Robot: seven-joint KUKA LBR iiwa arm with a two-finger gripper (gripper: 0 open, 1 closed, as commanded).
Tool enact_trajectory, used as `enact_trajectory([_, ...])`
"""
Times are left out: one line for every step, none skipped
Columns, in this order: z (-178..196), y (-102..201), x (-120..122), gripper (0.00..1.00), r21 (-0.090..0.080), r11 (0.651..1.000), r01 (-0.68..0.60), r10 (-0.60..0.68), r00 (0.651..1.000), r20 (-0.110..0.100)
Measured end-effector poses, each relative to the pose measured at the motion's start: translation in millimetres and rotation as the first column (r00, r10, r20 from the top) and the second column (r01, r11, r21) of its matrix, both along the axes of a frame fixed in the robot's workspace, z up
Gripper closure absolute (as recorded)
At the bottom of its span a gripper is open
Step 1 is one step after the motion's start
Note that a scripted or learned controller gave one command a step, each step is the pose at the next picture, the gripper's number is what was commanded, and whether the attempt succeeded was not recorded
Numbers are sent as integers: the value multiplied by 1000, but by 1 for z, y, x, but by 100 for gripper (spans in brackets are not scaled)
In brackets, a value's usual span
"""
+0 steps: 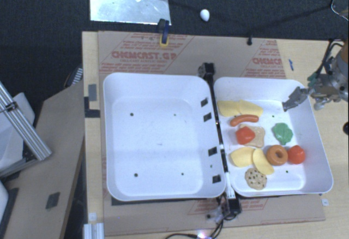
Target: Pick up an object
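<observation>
Now, fingers (295, 98): spread, with a clear gap between the grey tips and nothing between them.
Gripper (306, 100): hangs over the far right corner of the right bin (322, 173), just inside its right rim, tilted toward the bin's middle.
Arm (337, 77): comes in over the right bin's right rim, from the edge of the view.
Green piece (282, 133): nearest thing to the fingers, on the right bin's floor right of centre, apart from the tips.
Sausage (244, 119): in the right bin's far left part, just nearer than a pale yellow piece (240, 108).
Red piece (245, 135): left of the bin's centre, lying on a slice of toast (258, 136).
Doughnut (277, 154): in the near half of the right bin, touching an orange-red ball (296, 154) on its right.
Yellow slices (252, 159): two, in the near left part of the right bin, the right one touching the doughnut.
Cookie (255, 178): near the right bin's near rim, just below the yellow slices.
Left bin (158, 139): touches the right bin's left wall, joined by black clips.
Cardboard sheet (262, 52): under both bins, printed in red, showing beyond the right bin's far rim.
Desk (338, 145): pale wood, showing past the right bin's right rim.
</observation>
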State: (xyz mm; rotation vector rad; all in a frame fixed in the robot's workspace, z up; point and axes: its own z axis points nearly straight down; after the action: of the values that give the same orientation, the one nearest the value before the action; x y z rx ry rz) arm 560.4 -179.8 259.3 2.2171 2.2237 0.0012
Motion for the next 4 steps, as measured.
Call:
enact_trajectory([-30, 83, -18, 0, 5, 1000, -8, 8, 1000, -3])
enact_trajectory([-17, 99, -57, 0, 2, 1000, -3, 3, 1000, -2])
enact_trajectory([-155, 92, -78, 0, 3, 1000, 3, -3, 1000, -15])
enact_trajectory([-173, 91, 7, 0, -2, 1000, -2, 2, 1000, 8])
